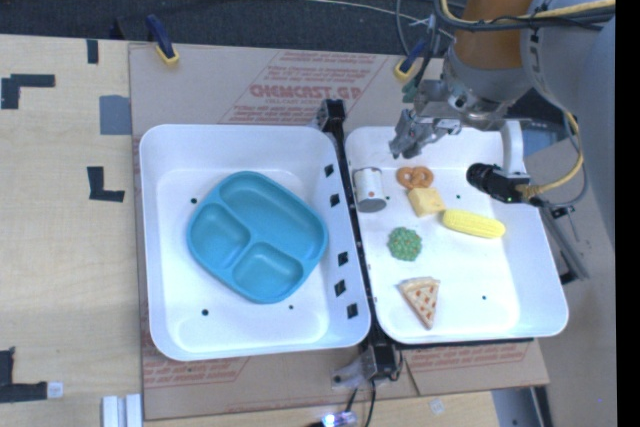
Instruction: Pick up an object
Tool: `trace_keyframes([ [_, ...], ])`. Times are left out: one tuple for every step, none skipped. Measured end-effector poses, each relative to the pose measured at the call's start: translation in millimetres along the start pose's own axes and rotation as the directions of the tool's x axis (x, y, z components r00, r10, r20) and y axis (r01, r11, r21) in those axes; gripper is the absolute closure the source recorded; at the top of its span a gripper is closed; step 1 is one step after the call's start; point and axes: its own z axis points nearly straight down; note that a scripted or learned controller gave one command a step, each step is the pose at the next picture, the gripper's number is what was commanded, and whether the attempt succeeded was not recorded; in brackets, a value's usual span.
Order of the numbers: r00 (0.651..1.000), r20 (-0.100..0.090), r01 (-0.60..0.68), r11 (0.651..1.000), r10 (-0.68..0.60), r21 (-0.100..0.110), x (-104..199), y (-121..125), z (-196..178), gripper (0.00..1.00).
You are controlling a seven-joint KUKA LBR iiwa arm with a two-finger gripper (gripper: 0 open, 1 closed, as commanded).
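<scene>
- The left bin carries a blue divided plate, lying flat near its middle and tilted a little toward the bin's near right corner; nothing in this bin looks touched.
- In the right bin, along the left edge near the divider, a small silver can lies on its side.
- Just right of the can, toward the far edge, sits a brown pretzel, with a pale yellow cheese block just beside it on the near side.
- Nearer the bin's middle lies a green broccoli floret, and toward the near edge a pizza slice.
- Right of the cheese a yellow corn cob lies well apart from the right edge.
- The gripper hangs over the far left corner of the right bin, above the can and pretzel; I cannot tell how its jaws stand, and nothing is seen between them.
- Judgement: no object is lifted yet; the descent, the grasp and the raise are all left to do, likely on the can or the pretzel.
</scene>
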Motion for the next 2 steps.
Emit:
trace_keyframes([
  [1.000, -0.001, 0.002, 1.000, -0.002, -0.002, 52, 0, -7, 1.00],
  [1.000, 0.000, 0.001, 1.000, -0.001, -0.001, 102, -1, -11, 1.00],
])
